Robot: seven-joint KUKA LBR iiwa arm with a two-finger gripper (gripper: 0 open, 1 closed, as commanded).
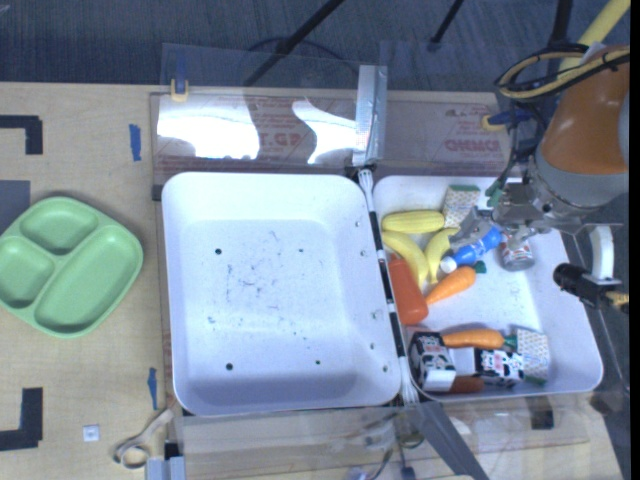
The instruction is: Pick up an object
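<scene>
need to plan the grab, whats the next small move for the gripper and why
Probably a short descent onto the blue-capped bottle: the gripper hovers in the right bin right beside it, with the bananas and carrot crowded close, so a straight drop seems safest.

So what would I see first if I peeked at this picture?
Probably the pile of toy food in the right bin: yellow bananas, an orange carrot and more. Above it hangs the robot arm, its gripper low over the pile. Far left on the bench sits a bright green plate with three sections.
</scene>
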